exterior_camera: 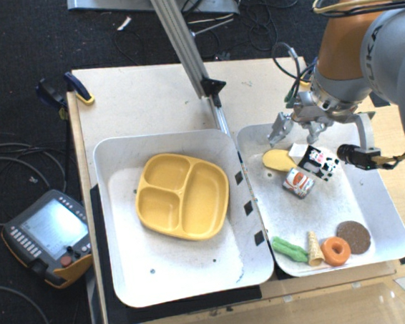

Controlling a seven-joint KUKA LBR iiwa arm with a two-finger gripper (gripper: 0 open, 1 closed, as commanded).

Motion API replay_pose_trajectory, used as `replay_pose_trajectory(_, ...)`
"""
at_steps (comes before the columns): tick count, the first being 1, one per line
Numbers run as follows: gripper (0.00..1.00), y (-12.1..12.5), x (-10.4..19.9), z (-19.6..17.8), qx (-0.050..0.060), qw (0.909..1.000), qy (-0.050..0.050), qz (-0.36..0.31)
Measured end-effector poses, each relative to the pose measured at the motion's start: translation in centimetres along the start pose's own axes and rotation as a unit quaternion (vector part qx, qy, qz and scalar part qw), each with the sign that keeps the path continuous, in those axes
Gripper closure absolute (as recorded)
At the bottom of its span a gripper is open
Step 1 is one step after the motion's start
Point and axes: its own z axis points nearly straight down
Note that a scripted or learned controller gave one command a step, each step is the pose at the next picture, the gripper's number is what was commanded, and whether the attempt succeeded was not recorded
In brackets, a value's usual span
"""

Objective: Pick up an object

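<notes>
Counter [145, 99], pale wood, is carrying two white bins side by side, edges touching: left bin [128, 273], right bin [383, 236]. A blue-yellow clamp [78, 88] is sitting at its far-left corner. A metal pole [187, 48] is rising slantwise from its far middle.

Colours you've got in the two white bins:
yellow divided plate [182, 196] left; right has pale yellow lump [278, 160], black-and-white spotted block [319, 161], red-white can [299, 182], green piece [289, 248], orange ring [335, 250], brown disc [353, 237].
</notes>
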Motion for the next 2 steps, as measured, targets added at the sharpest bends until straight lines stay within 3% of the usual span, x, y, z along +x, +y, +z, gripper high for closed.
replay_pose_trajectory(1,0.00,0.0,0.0,0.0,0.000,1.0000,0.000,0.000)
replay_pose_trajectory(2,0.00,-0.5,-0.1,4.4,0.002,1.0000,0.000,0.002)
